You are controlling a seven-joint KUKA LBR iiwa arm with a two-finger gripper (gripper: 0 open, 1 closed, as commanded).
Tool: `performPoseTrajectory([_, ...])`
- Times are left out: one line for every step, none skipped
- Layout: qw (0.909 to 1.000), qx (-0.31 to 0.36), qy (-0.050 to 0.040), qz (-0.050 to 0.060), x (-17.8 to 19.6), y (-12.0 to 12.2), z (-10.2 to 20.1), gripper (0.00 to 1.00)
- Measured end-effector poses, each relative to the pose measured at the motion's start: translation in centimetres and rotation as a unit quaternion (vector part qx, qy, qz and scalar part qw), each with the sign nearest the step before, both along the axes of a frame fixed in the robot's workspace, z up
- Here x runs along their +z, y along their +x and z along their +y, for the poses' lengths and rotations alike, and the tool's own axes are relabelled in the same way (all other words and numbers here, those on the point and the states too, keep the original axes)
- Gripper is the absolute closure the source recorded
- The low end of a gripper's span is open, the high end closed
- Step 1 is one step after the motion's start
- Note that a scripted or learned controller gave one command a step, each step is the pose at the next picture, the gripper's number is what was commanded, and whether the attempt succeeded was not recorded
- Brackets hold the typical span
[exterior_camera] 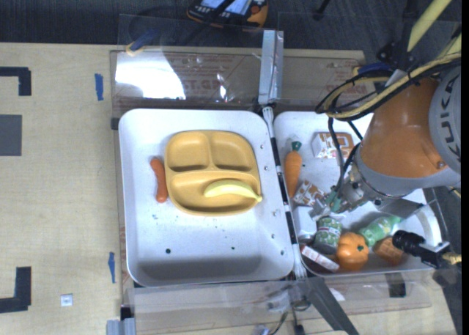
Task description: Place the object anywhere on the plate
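step in hand: picking. the arm (410, 135) reaches in from the right and hangs over the right bin (429, 267), with the end effector (343, 198) low among the clutter at the bin's middle. its parts are small and dark against the items beneath, so whether it is spread or closed, and whether it has hold of anything, cannot be told.

task item: not singled out. candidates lie in the right bin: a carrot (293, 166) along the left wall, a snack packet (326, 144) at the far side, a small green can (329, 231) just near of the end effector, an orange fruit (352, 249) beside that can, and a green piece (381, 229) further right. the can is the closest of these to the tool.

destination: the yellow divided plate (212, 172) sits in the left bin (146, 253), well apart from the arm. a pale yellow piece (231, 191) already lies in its near compartment, and an orange sausage-shaped item (159, 179) lies in the bin just left of the plate, off it.

judgement: nothing is delivered yet. next move calls for a confirmed grip on one item, a lift clear of the divider between the bins, then travel left to release over the plate.
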State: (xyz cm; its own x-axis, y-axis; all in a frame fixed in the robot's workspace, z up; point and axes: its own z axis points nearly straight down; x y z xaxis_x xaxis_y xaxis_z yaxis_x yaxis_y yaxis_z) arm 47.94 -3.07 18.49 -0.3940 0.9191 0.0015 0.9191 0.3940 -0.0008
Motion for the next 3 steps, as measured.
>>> performPoseTrajectory([0.9991, 0.041, -0.0005, -0.002, 0.0, 10.0, 3.9, 1.0])
performPoseTrajectory([1.0, 0.001, -0.0007, -0.002, 2.6, 9.0, 11.5, 1.0])
performPoseTrajectory([0.998, -0.063, -0.0006, 0.001, 3.4, 3.6, 6.7, 1.0])
